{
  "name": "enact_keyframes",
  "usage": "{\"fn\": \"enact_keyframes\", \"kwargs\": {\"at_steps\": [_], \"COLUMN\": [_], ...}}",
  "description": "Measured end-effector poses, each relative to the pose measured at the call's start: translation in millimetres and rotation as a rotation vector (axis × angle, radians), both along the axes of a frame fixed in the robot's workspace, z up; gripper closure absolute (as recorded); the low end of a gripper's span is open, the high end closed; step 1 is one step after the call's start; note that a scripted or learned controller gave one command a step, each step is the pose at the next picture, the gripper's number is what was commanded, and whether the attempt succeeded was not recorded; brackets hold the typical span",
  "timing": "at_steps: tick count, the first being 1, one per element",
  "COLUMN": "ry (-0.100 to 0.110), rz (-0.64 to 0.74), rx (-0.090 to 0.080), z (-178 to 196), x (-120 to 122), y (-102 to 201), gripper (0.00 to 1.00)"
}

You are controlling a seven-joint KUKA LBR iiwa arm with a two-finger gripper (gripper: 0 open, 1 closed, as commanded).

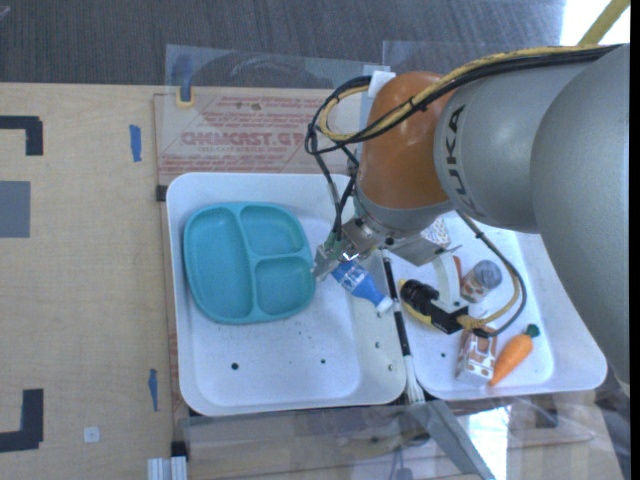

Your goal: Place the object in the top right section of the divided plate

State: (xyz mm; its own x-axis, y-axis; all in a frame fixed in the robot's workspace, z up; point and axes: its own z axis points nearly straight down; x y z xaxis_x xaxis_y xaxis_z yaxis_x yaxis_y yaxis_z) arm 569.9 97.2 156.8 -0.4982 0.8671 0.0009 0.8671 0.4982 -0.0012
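- Floor up top: dark grey, carpet-like weave w/ faint diagonal lines.
- My desk: pale wood-grain board, fills the left side.
- Black square marks on it: one bracket shape upper left, another lower left; grey patch btwn them.
- Bits of blue tape on the board, one more lower down.
- Brown cardboard sheet w/ red lettering, clear plastic film over its far edge.
- Bright glare bottom right, by a metal frame.
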Motion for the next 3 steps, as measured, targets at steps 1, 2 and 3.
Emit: {"fn": "enact_keyframes", "kwargs": {"at_steps": [1, 2, 3], "ry": [-0.023, -0.006, -0.001], "rz": [0.214, 0.253, 0.444], "rx": [0.002, 0.0, 0.001], "z": [-51.7, 43.2, 24.1], "x": [20.2, 47.6, -3.8], "y": [42.8, 48.7, 76.6], "gripper": [1.0, 1.0, 1.0]}}
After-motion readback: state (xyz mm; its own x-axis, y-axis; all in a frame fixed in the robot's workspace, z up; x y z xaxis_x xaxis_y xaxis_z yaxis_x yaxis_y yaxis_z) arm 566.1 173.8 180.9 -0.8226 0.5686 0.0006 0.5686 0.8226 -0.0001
